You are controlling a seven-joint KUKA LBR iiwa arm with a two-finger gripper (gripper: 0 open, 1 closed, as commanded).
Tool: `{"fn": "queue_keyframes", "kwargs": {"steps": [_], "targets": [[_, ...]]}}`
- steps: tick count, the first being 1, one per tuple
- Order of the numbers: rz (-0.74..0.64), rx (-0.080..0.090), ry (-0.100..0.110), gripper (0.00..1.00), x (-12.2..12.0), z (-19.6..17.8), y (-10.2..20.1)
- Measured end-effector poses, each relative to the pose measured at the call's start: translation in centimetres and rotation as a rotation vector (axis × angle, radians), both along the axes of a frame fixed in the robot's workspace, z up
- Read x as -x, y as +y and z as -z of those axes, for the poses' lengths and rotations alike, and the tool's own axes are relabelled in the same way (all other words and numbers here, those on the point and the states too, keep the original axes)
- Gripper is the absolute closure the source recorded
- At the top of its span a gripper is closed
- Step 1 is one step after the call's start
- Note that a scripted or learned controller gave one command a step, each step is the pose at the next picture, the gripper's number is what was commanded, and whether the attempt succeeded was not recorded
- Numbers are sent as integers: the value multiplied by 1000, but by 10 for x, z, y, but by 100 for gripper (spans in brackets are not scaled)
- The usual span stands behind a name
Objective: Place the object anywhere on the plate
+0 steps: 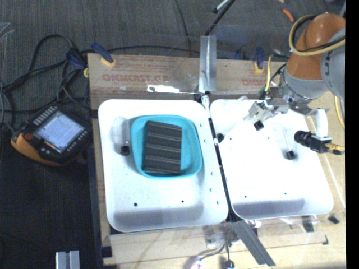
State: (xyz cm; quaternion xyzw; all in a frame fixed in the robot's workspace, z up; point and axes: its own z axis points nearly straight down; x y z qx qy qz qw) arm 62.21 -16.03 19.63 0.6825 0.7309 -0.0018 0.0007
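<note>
The gripper [259, 116] hovers over the right bin [280, 200], fingers seemingly apart and holding nothing (small, blurry); the dark ridged object [162, 147] lies on the teal plate [193, 150] in the left bin [157, 212]

Floor: dark grey carpet [45, 15], ribbed in texture, surrounded the bench. Bench: pale wooden board [151, 74] with printed red lettering, held by blue clamps [101, 51]. Black cables [42, 55] trailed across the carpet at left to a handheld control pendant [53, 134] with a lit screen. Lighting: even, diffuse.
</note>
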Motion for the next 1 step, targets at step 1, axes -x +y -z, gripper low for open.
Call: {"fn": "queue_keyframes", "kwargs": {"steps": [1], "targets": [[-124,-4,1,100,38,13,71]]}}
